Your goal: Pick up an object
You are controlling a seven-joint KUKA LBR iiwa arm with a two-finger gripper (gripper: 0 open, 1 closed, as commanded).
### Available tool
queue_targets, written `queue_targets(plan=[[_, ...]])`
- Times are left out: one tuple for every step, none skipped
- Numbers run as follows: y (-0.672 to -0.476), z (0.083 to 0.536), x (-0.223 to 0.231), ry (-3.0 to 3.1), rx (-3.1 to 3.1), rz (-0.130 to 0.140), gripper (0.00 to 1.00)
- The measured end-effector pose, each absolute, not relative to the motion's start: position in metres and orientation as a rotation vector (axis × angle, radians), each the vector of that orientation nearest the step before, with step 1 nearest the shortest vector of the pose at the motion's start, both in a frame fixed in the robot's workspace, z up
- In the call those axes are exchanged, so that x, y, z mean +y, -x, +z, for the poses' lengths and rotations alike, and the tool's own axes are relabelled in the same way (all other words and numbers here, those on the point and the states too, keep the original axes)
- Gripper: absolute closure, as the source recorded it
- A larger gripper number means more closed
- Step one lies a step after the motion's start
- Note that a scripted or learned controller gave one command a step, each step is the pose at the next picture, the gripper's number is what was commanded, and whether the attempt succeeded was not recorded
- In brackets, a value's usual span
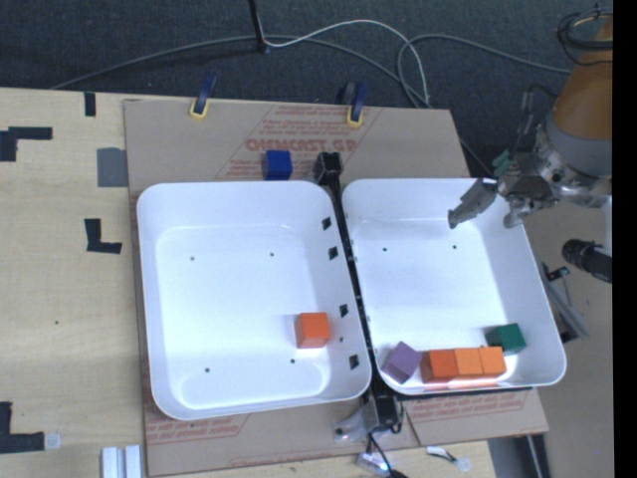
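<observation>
Hovering over the far right corner of the right bin (518,277), the KUKA arm's hand (488,203) hangs with its two fingers spread and nothing between them, released and ready. One finger (468,207) reaches out over the bin's white floor; the other sits near the rim.

Candidates for pickup lie well apart from it. Along the right bin's near wall sits a tight row: a purple block (401,361), tilted on a corner, touching or just beside an orange bar (463,364) that looks like two or three cubes pressed together, with a green block (508,339) at its far end by the corner. In the left bin (199,267) a lone orange cube (313,330) rests on open floor near the divider. A blue cube (278,163) stands outside both bins on the cardboard-covered surface (418,127).

Judged from this scene, the lone orange cube offers the cleanest grasp, with room on every side for both fingers. The crowded row is riskier: the wall and neighbouring blocks leave little gap, so a descent there should line the fingers up across the row's free faces and come straight down.
</observation>
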State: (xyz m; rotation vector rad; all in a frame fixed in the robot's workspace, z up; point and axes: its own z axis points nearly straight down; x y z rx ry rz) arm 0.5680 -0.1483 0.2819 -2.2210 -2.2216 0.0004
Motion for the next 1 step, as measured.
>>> queue_targets(plan=[[-0.583,0.2569,-0.1272,2.256,-2.185,0.001,0.0]])
